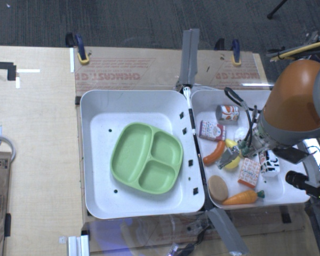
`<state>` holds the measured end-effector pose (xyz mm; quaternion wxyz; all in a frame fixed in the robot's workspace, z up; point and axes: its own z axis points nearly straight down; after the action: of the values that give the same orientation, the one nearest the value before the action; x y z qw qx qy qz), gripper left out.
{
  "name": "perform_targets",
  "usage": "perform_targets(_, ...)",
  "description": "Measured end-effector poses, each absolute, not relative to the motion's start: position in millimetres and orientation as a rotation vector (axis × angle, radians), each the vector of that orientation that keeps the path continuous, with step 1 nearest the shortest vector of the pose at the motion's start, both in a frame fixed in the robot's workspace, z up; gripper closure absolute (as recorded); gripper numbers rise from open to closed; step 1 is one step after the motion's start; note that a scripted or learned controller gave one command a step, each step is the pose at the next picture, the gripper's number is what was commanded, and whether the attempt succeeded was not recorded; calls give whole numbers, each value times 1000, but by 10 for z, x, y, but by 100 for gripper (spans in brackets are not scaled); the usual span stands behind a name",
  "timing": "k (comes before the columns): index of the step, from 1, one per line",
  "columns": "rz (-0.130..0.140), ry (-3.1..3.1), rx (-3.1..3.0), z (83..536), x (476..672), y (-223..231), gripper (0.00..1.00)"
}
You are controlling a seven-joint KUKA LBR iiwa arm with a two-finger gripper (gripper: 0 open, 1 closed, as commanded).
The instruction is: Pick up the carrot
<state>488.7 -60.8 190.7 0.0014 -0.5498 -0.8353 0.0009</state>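
Orange carrot (240,198) lies at the right bin's (304,198) front edge — untouched.
Gripper (230,158) hovers mid-bin over clutter; jaw state unreadable — partly hidden.

I see the carrot (241,198) lying flat on the floor of the right-hand bin, close to its near wall. It is orange and tapered, with a small green stub at its right end and its narrow tip pointing left. Nothing grips it; it lies loose.
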Motion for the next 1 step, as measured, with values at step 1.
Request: perform_targets(1,5,-2316,-2121,1905,5540,-521,0)
